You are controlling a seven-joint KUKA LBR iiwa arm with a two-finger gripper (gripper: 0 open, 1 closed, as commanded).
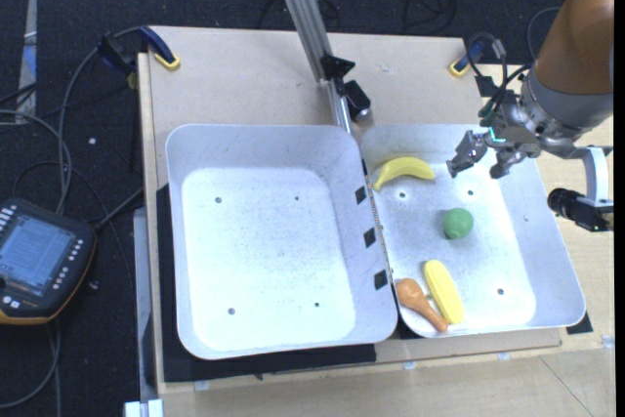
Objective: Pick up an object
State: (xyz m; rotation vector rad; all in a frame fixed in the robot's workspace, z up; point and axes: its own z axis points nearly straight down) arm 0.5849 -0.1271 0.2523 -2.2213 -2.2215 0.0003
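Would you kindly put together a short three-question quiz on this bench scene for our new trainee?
1. True or false: the banana lies in the left bin.
2. Which item is nearest the pincer? A) green ball B) banana C) orange piece
3. Fill in: the yellow block lies beside the ____ piece at the right bin's front edge.

Key: 1 false, it is in the right bin; 2 B; 3 orange.
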